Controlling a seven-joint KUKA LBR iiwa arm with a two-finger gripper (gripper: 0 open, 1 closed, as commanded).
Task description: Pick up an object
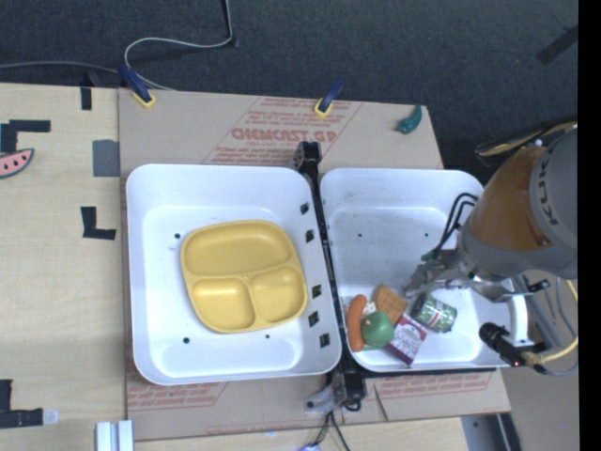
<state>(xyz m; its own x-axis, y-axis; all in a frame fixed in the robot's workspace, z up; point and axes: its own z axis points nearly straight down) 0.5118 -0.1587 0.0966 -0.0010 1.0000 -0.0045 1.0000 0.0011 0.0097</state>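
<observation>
- Cardboard sheet [282, 134]: red print reads "CHEMCAST GP".
- My gripper [434, 275]: low in right bin [394, 195]; finger state, cannot tell.
- Small can [435, 314]: just below gripper, near green ball [377, 329].
- Left bin [150, 252]: yellow divided tray [244, 275].

**A:** What covers the bench [56, 280]?

**B:** A cardboard sheet [272, 134] lies flat on the light wood surface. Two clamps, the left clamp [139, 87] and the right clamp [329, 100], grip its far edge.

**A:** What rests on the sheet?

**B:** Two white bins, side by side and touching: the left bin [150, 280] and the right bin [376, 195]. A small teal item [409, 119] lies at the far right corner.
</observation>
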